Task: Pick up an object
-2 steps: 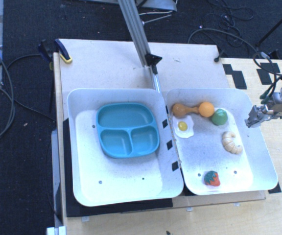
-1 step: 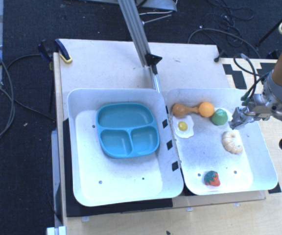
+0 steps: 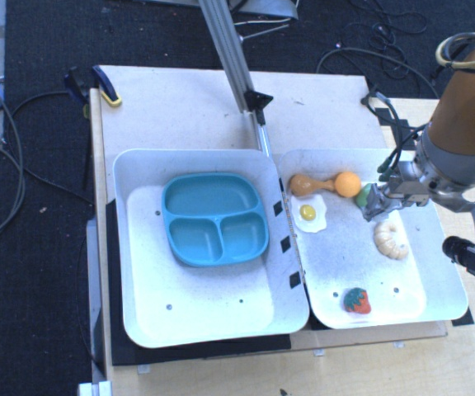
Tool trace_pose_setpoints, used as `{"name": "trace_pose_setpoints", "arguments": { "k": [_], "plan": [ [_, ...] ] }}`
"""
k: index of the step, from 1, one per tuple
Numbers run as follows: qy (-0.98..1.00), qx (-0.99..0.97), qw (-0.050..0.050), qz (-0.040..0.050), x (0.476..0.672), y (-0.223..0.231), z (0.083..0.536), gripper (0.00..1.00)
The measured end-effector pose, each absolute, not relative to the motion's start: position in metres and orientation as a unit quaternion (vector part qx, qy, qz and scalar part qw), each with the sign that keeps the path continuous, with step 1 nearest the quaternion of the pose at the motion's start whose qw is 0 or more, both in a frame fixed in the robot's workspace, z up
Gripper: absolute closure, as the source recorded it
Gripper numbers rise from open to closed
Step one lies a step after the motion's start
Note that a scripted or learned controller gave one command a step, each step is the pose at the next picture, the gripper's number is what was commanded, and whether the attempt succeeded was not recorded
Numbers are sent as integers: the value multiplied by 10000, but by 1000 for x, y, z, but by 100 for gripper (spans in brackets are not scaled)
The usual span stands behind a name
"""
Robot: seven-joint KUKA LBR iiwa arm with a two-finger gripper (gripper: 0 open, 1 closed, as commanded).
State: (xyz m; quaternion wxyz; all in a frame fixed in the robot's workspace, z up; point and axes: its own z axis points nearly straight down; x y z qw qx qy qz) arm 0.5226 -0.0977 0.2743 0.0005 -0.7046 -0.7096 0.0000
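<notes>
The right bin (image 3: 435, 291) holds a fried egg toy (image 3: 309, 215), an orange drumstick-shaped toy (image 3: 326, 185), a pale croissant (image 3: 391, 240) and a red strawberry (image 3: 356, 300). My gripper (image 3: 373, 203) hangs over the upper middle of this bin, just right of the orange toy's round end and above the croissant. I see nothing between its fingers from here. The arm's orange band (image 3: 465, 110) and grey wrist rise to the right.
The left bin (image 3: 138, 304) carries a blue three-compartment plate (image 3: 216, 219). A metal pole (image 3: 231, 48) slants down to the seam between the bins. Cables lie on the dark floor around the bench.
</notes>
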Motion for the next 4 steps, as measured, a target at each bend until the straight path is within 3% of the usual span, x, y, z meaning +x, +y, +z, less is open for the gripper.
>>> {"name": "trace_pose_setpoints", "arguments": {
  "k": [3, 4],
  "plan": [
    [-7095, -7047, 15, 9, 508, 47, 241, 100],
    [-7098, -7044, 14, 5, 493, 93, 238, 100]
  ]
}}
